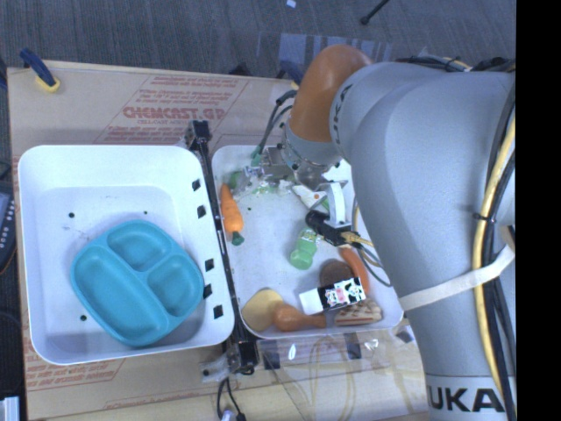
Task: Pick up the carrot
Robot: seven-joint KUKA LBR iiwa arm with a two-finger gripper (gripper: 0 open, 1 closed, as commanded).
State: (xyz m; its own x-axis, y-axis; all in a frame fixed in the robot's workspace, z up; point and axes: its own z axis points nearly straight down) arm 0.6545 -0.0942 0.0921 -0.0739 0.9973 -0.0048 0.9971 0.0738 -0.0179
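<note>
Task status: not completed. The carrot lies on the floor of the right bin, close against the bin's left wall, near the divider between the two bins. Its long axis runs roughly parallel to that wall, green end toward the far side.

The gripper is positioned over the far end of the right bin, near the carrot's green end but apart from it. The state of the gripper cannot be told; the wrist and cabling obscure it. Nothing is seen held.

Other contents of the right bin: a green bottle near the centre and a wooden spoon at the near end. The left bin contains a blue divided plate.

Remaining steps, as judged: align over the carrot, descend, close on it, lift.
</note>
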